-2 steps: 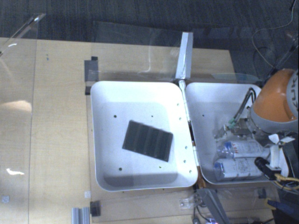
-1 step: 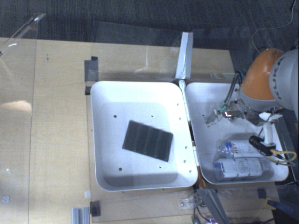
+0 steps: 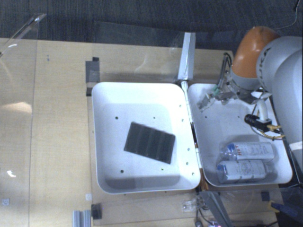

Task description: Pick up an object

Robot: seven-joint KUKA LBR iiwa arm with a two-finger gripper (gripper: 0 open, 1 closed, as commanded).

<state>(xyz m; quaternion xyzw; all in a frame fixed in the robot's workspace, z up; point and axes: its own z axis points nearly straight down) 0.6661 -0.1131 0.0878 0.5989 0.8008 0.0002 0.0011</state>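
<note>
claw (image 3: 207,101) at the end of the grey arm (image 3: 284,65), below the orange band (image 3: 250,51), hanging over the far corner of the right bin (image 3: 222,126), close to the wall beside the left bin (image 3: 109,108). cannot tell whether spread or pressed together: too small and blurred at this slant. nearer the camera than the claw and off to the view's right, well apart from it, two clear plastic bottles on their sides in the same bin: upper bottle (image 3: 248,151) and lower bottle (image 3: 242,171), side by side, close against the near wall. to the view's left of the claw, across the bin walls and also nearer the camera, a dark ribbed pad (image 3: 149,142), flat on the left bin's floor, turned slightly askew, apart from every wall.
</note>
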